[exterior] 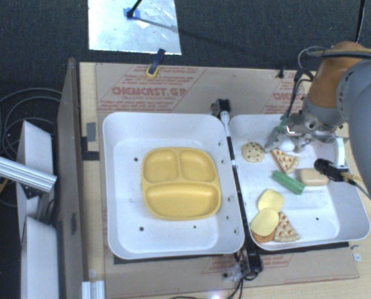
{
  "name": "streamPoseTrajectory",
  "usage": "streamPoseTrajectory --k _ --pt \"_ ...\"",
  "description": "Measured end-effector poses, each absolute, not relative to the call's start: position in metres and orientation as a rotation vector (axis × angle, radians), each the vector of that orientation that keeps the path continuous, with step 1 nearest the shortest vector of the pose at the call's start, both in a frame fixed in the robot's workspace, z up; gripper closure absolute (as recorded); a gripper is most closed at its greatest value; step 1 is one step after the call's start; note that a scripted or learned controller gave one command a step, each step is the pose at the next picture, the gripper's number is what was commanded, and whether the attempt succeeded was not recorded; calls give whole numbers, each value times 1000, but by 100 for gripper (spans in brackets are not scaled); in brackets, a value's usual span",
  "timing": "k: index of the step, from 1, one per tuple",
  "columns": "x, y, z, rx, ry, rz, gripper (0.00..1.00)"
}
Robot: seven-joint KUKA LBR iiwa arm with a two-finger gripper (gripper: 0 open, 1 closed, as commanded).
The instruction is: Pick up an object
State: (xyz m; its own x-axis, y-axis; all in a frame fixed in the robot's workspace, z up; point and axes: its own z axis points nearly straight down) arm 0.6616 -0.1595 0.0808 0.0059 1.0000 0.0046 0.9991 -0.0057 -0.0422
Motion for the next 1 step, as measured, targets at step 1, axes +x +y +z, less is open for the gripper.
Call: streamPoseTrajectory --k 1 --pt "624 -157 84 -2220 -2221 3 0"
